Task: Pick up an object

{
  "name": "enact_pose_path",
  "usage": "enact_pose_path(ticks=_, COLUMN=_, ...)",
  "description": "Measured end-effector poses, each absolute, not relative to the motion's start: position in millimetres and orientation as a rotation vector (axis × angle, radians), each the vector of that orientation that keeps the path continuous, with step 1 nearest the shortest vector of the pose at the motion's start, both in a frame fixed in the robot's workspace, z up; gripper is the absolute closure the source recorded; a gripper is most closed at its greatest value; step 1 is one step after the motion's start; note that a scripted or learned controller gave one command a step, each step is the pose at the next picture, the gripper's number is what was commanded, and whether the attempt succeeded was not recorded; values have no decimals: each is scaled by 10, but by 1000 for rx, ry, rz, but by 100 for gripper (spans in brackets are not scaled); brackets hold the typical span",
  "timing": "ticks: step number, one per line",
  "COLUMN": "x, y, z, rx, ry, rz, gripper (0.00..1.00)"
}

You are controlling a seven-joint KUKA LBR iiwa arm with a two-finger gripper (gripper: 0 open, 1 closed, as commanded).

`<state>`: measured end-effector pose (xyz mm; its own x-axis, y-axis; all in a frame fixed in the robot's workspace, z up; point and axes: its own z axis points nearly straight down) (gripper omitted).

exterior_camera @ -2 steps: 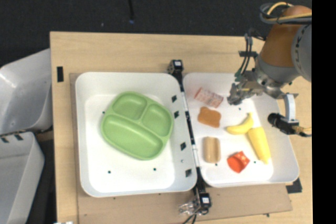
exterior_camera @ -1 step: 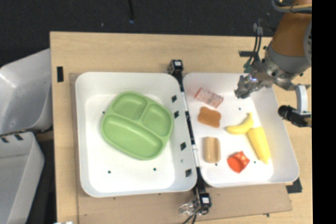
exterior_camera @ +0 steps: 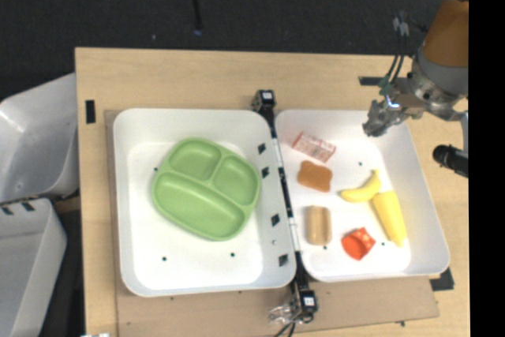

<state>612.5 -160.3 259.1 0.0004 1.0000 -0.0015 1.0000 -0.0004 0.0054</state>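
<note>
The gripper (exterior_camera: 380, 122) hangs over the right bin's (exterior_camera: 418, 193) far right corner; whether it is spread or pressed together I cannot tell. In that bin a wrapper (exterior_camera: 314, 145) lies near the far edge, a brown block (exterior_camera: 315, 177) just nearer, a banana (exterior_camera: 361, 189) and corn (exterior_camera: 390, 217) toward the right edge, a bun (exterior_camera: 317, 225) and a red piece (exterior_camera: 357, 243) by the near edge. A green plate (exterior_camera: 207, 188) sits mid left bin (exterior_camera: 134, 249).

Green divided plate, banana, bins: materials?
Green divided plate: looks like moulded plastic, matte, one even colour with soft rounded ridges. Banana: probably plastic toy food, given its smooth, uniform yellow. Bins: likely thin formed plastic, white with a slight sheen and rounded corners.
</note>
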Motion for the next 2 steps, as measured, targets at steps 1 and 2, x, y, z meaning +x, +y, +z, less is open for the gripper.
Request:
enact_pose_path(ticks=1, x=6064, y=-1146, z=2540, rx=2216, ry=2226, rz=-1, gripper=100)
enact_pose_path(ticks=2, x=6126, y=-658, z=2617, rx=2213, ry=2228, rz=4, gripper=100)
